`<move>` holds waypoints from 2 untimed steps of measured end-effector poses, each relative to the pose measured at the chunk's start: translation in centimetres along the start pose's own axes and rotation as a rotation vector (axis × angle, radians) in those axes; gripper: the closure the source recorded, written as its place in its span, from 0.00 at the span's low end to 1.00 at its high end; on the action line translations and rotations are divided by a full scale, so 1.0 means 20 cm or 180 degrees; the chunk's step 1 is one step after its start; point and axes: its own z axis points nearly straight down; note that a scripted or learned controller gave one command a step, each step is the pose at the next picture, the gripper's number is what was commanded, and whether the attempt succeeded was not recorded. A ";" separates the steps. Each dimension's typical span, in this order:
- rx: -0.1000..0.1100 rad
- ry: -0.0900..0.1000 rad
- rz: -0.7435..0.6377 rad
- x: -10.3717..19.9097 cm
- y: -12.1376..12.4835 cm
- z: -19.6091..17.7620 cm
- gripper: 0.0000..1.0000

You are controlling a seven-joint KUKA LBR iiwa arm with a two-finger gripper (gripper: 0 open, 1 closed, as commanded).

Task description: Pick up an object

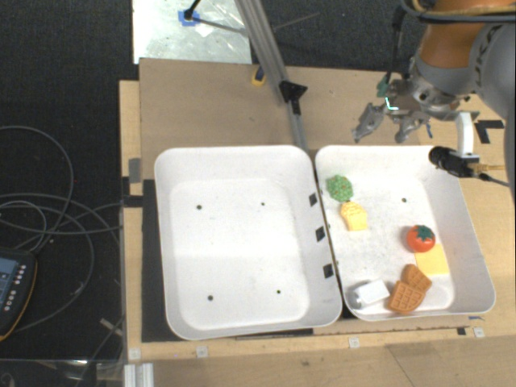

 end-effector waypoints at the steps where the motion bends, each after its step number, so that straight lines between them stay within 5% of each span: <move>1: -0.0013 -0.0005 -0.0004 0.00 0.00 -0.01 0.00; 2: -0.0004 -0.0005 0.0001 0.01 0.00 0.19 0.00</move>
